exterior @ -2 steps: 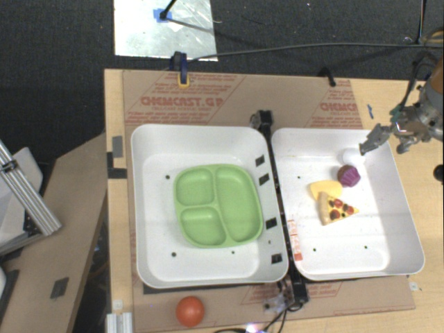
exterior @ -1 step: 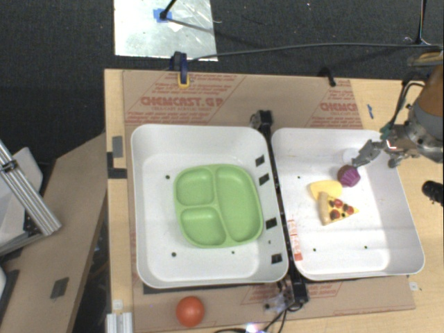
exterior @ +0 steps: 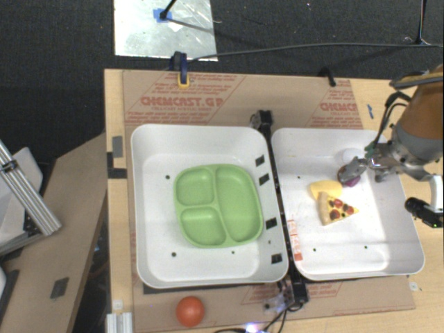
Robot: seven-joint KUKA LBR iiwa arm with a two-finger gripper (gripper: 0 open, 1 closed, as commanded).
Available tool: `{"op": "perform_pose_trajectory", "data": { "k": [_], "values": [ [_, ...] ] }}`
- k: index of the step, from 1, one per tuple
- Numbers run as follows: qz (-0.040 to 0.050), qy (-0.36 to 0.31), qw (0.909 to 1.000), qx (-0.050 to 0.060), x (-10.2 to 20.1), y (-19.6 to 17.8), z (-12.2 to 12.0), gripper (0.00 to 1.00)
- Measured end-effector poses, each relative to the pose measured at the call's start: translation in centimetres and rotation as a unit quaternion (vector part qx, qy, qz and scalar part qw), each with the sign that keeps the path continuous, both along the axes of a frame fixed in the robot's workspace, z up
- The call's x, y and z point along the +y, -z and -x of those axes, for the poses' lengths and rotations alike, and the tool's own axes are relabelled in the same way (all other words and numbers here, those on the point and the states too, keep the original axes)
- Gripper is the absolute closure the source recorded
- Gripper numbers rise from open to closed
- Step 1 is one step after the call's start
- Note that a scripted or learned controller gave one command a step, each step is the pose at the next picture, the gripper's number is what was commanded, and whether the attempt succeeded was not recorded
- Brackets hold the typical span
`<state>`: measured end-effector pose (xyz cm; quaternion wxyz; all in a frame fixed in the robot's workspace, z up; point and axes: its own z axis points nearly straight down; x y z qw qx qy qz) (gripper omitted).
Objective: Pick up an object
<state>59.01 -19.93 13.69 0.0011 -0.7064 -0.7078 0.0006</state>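
So far nothing is lifted, as I judge it: my gripper hangs low over the upper middle of the right bin, and how wide it stands I cannot tell from this slant. A small purple object shows right at its tip, but I cannot make out whether it is actually caught or merely lying beneath, so I count no grasp as made. Just below and to the left lie a yellow wedge and a toy pizza slice, touching each other on the bin floor and close beside my gripper. The left bin carries a green divided plate, well apart from me, and an orange ball sits on the table in front of that bin. What is left is the whole of the pick: closing on something and raising it clear. The brown sheet behind the bins reads "CHEMCAST GP" in red, repeated partly at the right.
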Motion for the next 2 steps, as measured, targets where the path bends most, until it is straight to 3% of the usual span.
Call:
{"op": "perform_pose_trajectory", "data": {
  "k": [1,2],
  "values": [
    [0.0004,0.000,1.0000,-0.001,0.1,5.1,-0.1,0.00],
    [0.0011,0.000,1.0000,-0.004,0.0,3.8,-0.2,1.00]
  ]
}}
